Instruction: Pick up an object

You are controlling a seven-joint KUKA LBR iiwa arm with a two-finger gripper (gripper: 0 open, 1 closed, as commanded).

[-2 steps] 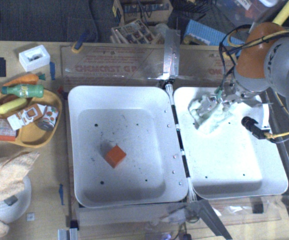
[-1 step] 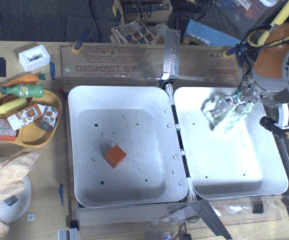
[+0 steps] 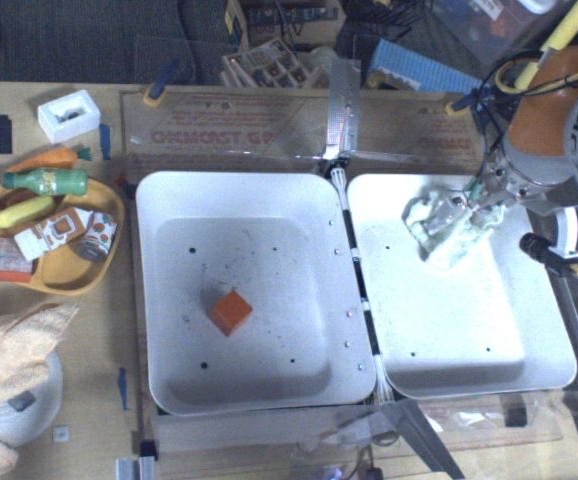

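Observation:
A small orange block [image 3: 231,311] lies alone on the floor of the left white bin [image 3: 159,218], a little left of its centre. My gripper [image 3: 447,226] hangs over the upper middle of the right white bin [image 3: 529,368], reaching in from the grey and orange arm [image 3: 549,118] at the top right. It looks blurred and pale against the bin, and I see no object at it. The block is far off to its lower left, across the rims between the two bins.
A yellow bowl [image 3: 69,273] with toy food and packets sits left of the bins. Behind it stands a small white box [image 3: 69,115]. A beige cloth [image 3: 9,368] lies at the lower left. A clear plastic wall [image 3: 229,128] runs behind the bins.

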